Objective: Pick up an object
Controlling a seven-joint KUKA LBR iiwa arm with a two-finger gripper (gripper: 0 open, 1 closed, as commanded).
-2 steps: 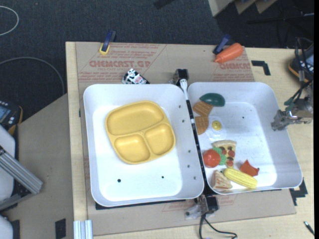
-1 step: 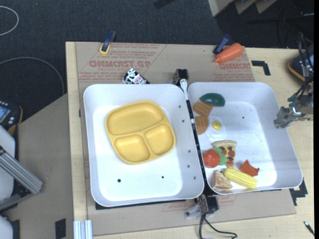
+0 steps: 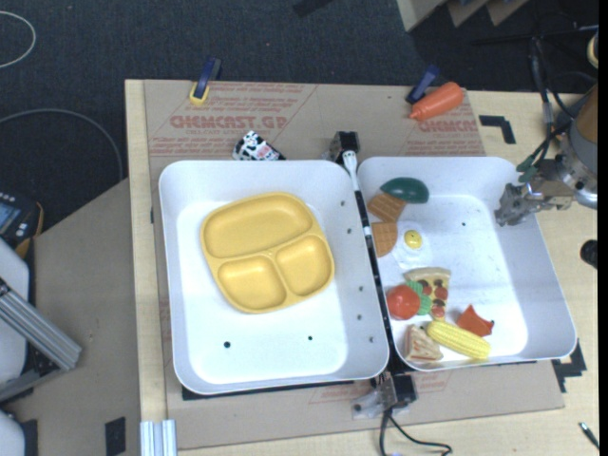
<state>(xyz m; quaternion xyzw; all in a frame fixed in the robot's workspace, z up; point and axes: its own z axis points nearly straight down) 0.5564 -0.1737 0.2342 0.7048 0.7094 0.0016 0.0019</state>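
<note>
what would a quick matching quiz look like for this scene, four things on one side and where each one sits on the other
Things:
1. yellow divided plate
2. corn cob
3. dark green piece
4. orange carrot toy

Places:
A. far end of the right bin
B. on the bench board beyond the bins
C. left bin
D. near end of the right bin

Pairs: 1-C, 2-D, 3-A, 4-B

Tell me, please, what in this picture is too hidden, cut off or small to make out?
- End effector, camera view: small and dark over the right bin; its opening is unreadable.
- Arm, camera view: cut off by the right edge.
- Sandwich, camera view: partly covered by the corn.
- Black-and-white toy, camera view: too small to identify, partly behind the left bin rim.
</note>
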